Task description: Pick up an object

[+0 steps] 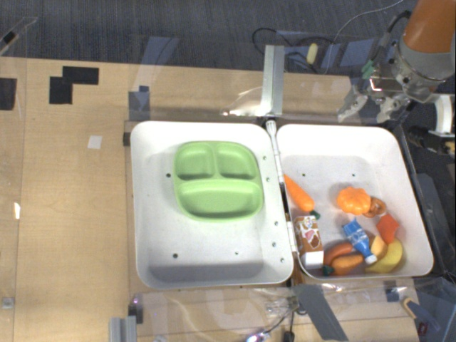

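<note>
- Hot dog (344,258), banana (388,257) and carrot (299,194) crowd the right bin (335,148).
- Fingers (354,107) spread wide, empty, above its far rim.
- Approach step; next, descend onto one item.

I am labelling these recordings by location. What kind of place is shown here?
Probably a robotics lab test bench: two white bins fixed on a wooden bench, toy food such as a carrot, and loose cables behind.

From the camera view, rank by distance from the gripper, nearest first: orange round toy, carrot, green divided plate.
Measured from the gripper, above the right bin's far edge:
1. Orange round toy, right bin, middle.
2. Carrot, right bin, left wall.
3. Green divided plate, left bin.
</note>
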Available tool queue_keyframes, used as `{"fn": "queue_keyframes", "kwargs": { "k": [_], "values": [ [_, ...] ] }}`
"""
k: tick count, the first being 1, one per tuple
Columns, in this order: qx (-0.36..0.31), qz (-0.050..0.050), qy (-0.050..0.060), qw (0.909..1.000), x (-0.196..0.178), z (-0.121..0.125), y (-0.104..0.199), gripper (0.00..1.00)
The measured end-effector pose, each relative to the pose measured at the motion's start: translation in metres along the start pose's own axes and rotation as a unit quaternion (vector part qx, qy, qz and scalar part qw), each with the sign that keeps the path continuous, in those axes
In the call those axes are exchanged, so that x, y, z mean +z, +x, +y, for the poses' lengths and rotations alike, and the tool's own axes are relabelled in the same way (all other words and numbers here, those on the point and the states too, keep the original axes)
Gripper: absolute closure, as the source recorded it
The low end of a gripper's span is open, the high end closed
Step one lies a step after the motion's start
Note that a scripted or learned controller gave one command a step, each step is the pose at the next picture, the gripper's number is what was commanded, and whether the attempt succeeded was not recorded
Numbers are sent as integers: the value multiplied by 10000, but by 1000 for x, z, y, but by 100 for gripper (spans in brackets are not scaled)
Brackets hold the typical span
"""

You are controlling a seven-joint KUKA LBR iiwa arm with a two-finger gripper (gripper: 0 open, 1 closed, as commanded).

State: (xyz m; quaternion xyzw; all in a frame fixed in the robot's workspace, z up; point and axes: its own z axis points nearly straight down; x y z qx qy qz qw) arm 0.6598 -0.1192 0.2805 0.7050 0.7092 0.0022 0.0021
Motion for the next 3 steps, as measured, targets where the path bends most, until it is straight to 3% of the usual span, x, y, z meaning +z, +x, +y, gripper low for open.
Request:
{"fn": "queue_keyframes", "kwargs": {
  "k": [1, 2, 3],
  "values": [
    [83, -1, 12, 10000, 102, -56, -13, 0],
    [10, -15, -75, 10000, 186, -111, -54, 0],
    [16, -31, -112, 9999, 174, -109, -56, 100]
  ]
}}
